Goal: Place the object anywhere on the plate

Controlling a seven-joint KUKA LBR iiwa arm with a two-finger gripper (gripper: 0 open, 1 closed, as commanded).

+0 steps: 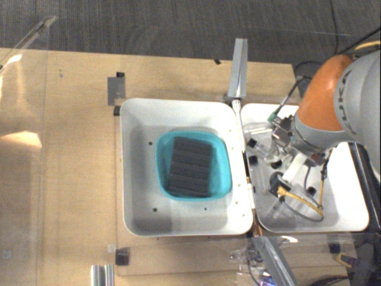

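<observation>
Camera view: two bins; left bin has one teal plate bearing one dark block; hand over the other bin, grip state can't tell.

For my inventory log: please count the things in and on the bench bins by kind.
White bins: 2 (left, right)
Teal plate: 1
Dark ridged block on the plate: 1
Total: 4

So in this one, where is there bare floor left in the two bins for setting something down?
In the left bin, bare floor runs between its left wall and the teal plate, and along its near wall below the plate. The plate itself carries the dark ridged block. The right bin is crowded at its left by the gripper and cables; its right part looks free.
</observation>
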